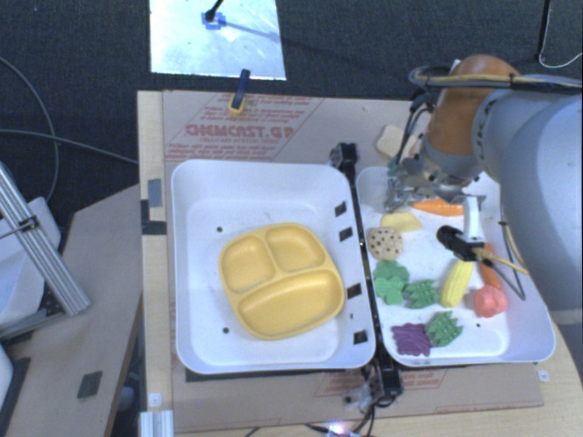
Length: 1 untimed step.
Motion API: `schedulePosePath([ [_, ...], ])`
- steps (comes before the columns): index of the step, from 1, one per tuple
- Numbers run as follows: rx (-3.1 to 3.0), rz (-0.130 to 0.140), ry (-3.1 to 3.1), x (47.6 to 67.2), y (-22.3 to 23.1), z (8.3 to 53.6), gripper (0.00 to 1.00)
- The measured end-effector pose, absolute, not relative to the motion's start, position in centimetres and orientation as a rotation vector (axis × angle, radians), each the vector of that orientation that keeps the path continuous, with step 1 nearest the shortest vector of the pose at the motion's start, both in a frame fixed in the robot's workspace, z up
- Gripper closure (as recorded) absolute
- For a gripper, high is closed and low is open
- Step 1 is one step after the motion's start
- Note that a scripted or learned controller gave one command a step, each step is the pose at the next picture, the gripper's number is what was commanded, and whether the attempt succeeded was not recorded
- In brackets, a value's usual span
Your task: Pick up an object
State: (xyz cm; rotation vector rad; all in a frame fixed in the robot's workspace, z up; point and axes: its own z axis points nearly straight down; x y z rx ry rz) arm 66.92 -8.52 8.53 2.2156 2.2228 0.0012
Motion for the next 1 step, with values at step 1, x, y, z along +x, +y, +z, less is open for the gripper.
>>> schedulePosePath([
  [1,2.215,0.001,2.223,66.92,-8.52,8.53,1.0],
])
